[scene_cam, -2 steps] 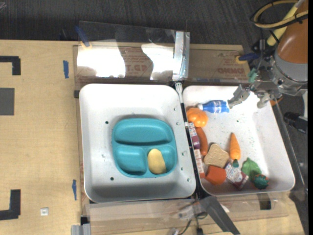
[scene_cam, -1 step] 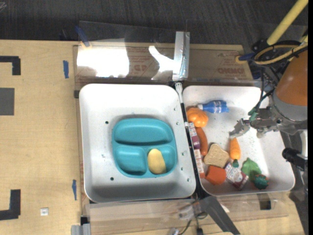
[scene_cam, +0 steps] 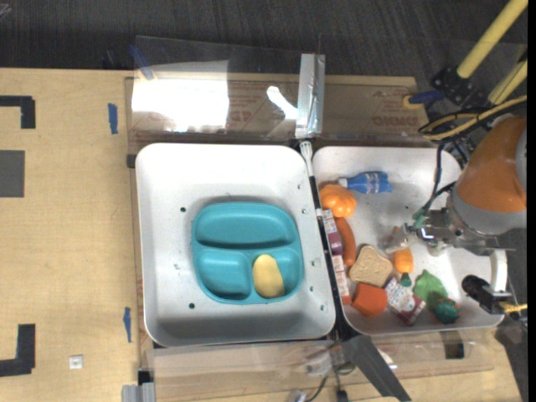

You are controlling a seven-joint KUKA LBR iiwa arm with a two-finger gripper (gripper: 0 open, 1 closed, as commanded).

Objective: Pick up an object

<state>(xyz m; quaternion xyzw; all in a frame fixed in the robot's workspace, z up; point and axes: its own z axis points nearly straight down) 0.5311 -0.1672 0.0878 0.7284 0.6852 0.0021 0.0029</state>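
Observation:
The right bin [scene_cam: 381, 159] holds several toy foods. Among them are a blue bottle [scene_cam: 367, 182], an orange pumpkin-like piece [scene_cam: 337, 199], a red sausage [scene_cam: 337, 237], a bread slice [scene_cam: 371, 266], an orange block [scene_cam: 369, 299], a small orange carrot piece [scene_cam: 404, 262], a green leafy toy [scene_cam: 432, 286] and a red-and-white carton [scene_cam: 406, 301]. My gripper [scene_cam: 404, 238] hangs low over the middle of this bin, just above the carrot piece and right of the bread. The arm's orange band [scene_cam: 496, 172] rises behind it at the right.
In the left bin [scene_cam: 159, 224] a teal divided plate [scene_cam: 243, 233] carries a yellow potato-like toy [scene_cam: 268, 275] in its lower right compartment. A clear plastic panel [scene_cam: 226, 99] stands behind the bins. Cables [scene_cam: 469, 111] and a yellow pole [scene_cam: 498, 28] lie at the upper right.

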